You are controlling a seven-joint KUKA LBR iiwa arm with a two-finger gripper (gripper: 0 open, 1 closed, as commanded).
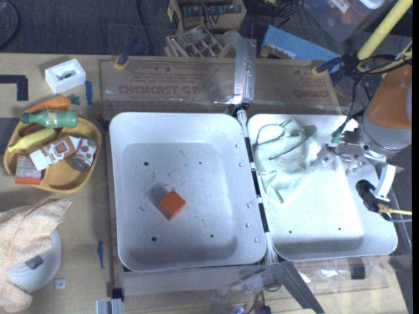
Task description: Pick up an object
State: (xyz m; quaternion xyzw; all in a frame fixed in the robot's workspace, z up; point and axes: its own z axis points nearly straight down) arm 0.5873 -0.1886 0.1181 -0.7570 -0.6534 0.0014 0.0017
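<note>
One orange block (172, 204) in left bin (131, 136); one cloth (285, 154) in right bin (327, 234); gripper (344, 150) state unclear.

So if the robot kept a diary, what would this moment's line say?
arm: over right bin's right edge | cloth: right bin, far-left part | orange block: left bin, untouched | nothing seen held

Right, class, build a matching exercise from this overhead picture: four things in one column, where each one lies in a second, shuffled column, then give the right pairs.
Things:
1. orange block
2. pale cloth
3. green bottle
4. small white box

Places:
A. right bin
B. bench, far left corner
C. left bin
D. yellow bowl

Pairs: 1-C, 2-A, 3-D, 4-B
</note>
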